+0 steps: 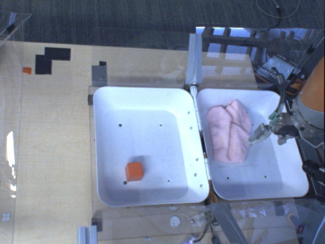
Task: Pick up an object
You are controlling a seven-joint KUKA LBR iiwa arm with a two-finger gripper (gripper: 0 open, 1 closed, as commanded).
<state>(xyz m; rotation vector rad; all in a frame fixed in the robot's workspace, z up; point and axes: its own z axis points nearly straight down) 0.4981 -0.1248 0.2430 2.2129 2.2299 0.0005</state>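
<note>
- The counter (56, 151) carried two shallow white bins side by side, and the arm (311, 103) reached in from the right of the camera view.
- The left bin (106, 105) held a small orange block (134, 171) near its lower left part, well apart from everything else.
- The right bin (289, 187) held a pink folded cloth (229, 132), lying against the bin's left wall and filling much of its upper left area.
- The end effector (261, 133) hung over the right bin, just beside the cloth's right edge; it looked close to touching the fabric, though contact could not be confirmed.
- Whether its fingers were spread or closed could not be told; they were small and blurred against the white bin. Nothing was plainly seen between them, so no hold on anything could be claimed.
- Judging by position, the step in hand was a grasp attempt on the cloth, the nearer candidate; the task looked not yet done.
- To do it well, the end effector should probably shift a little left so it stands over the cloth's raised fold rather than its thin edge, descend straight, and pinch a ridge of fabric.
- The cloth would likely bunch and slip, so a deep bite and a slow lift would help.
- A descent too near the edge risked closing on the bin floor alone.
</note>
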